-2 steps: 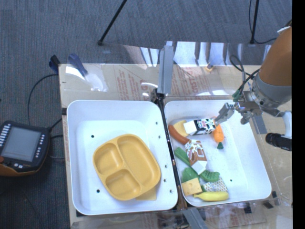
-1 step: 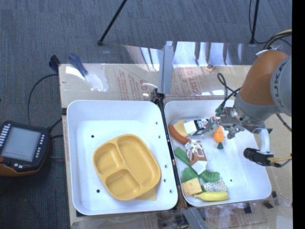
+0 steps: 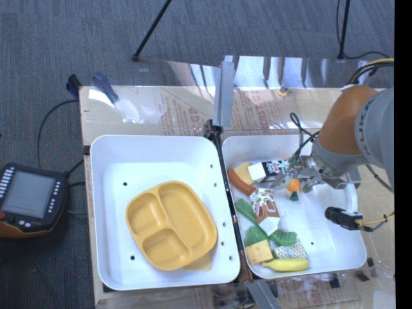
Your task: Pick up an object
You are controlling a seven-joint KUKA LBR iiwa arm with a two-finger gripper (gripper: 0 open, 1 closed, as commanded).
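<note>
The grey arm [image 3: 360,134] with its orange band leans in over the right bin [image 3: 335,243], and its gripper [image 3: 291,180] is low over the far half of that bin, close to the middle. The fingers sit right at a small orange toy [image 3: 293,185], but I cannot tell whether they are spread or closed, or whether they have hold of anything. The toys are heaped along the right bin's left side: a red sausage [image 3: 241,182] by the dividing wall, a pale yellow wedge [image 3: 244,171] just behind it, a white block [image 3: 257,170] and a small printed box [image 3: 277,167] toward the far edge. Nearer the middle lies a brown and white packet [image 3: 264,205], with a long green piece [image 3: 245,210] beside it. At the near edge lie a banana [image 3: 286,264], a yellow slab [image 3: 259,252] and a green leafy piece [image 3: 282,238]. The left bin [image 3: 109,166] holds a yellow divided plate [image 3: 170,224] near its centre.
</note>
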